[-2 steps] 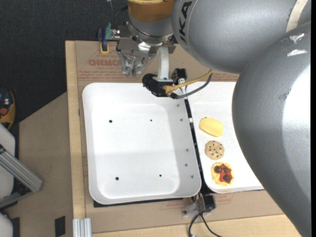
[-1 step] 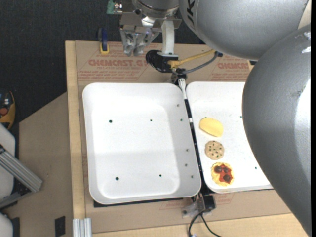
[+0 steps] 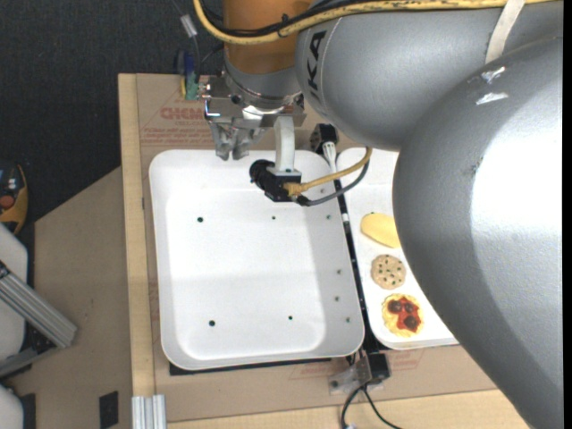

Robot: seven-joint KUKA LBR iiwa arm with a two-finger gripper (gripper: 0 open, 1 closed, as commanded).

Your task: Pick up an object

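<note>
The gripper [image 3: 255,146] is being hung over the far edge of the left bin [image 3: 179,239]; fingers look parted, nothing's being gripped. Much of the right bin [image 3: 380,333] is being blocked by the arm [image 3: 465,132]. A yellow piece [image 3: 381,230], a cookie [image 3: 387,271] and a red-topped pastry [image 3: 402,314] are being left there.
</note>
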